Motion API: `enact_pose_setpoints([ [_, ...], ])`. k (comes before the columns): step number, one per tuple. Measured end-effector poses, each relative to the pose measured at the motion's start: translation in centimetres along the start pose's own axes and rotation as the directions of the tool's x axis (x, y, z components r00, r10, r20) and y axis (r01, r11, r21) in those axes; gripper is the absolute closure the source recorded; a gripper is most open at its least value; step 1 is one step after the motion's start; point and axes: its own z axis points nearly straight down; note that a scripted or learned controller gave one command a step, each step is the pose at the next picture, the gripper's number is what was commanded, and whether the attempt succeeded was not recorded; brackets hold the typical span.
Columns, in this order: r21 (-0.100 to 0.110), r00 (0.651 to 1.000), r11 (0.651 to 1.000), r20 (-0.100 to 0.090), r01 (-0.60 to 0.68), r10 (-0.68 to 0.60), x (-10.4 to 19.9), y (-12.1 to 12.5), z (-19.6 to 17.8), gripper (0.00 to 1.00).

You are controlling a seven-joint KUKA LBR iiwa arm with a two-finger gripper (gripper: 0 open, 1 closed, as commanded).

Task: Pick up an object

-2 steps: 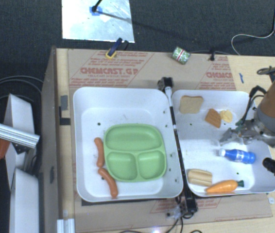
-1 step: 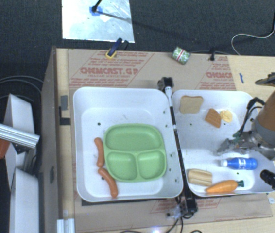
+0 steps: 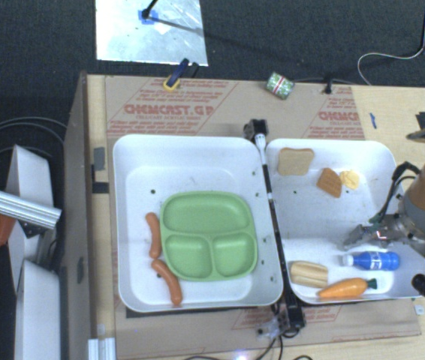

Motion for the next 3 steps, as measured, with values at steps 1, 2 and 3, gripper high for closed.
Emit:
enact_pose_setpoints([
  [1, -0.004, 1.0, 1.0, 0.001, 0.003, -0.003, 4.9, -0.8, -15.3, 0.0],
  [2, -0.001, 1.0, 1.0, 0.001, 0.001, -0.001, 0.2, 5.0, -13.3, 0.0],
  [3, -0.002, 1.0, 1.0, 0.0, 0.004, -0.004, 4.3, 8.8, -10.2, 0.0],
])
